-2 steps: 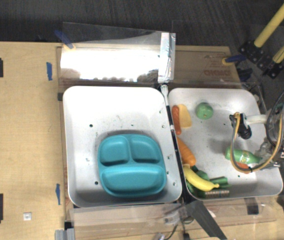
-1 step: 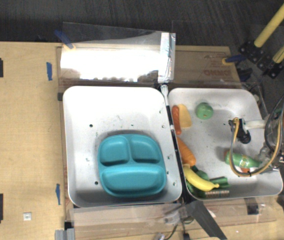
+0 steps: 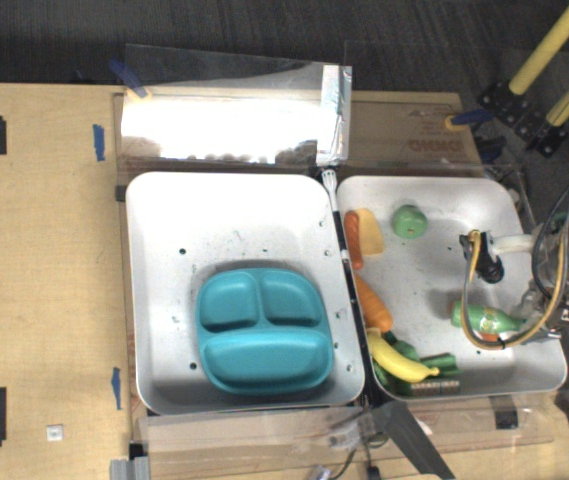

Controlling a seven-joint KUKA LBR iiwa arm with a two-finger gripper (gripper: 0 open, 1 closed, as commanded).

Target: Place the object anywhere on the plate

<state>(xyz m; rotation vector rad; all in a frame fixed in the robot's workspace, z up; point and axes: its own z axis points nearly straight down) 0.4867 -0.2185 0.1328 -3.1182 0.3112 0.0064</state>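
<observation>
A teal divided plate lies in the left bin, towards its front. My gripper is low at the right side of the right bin. It sits right at a small green object, and whether that object is between its parts is hidden. A green round piece lies at the back of the right bin.
Along the right bin's left wall lie an orange-and-yellow bun-like piece, a carrot, a banana and a dark green vegetable. A shiny clear sheet lies behind the left bin.
</observation>
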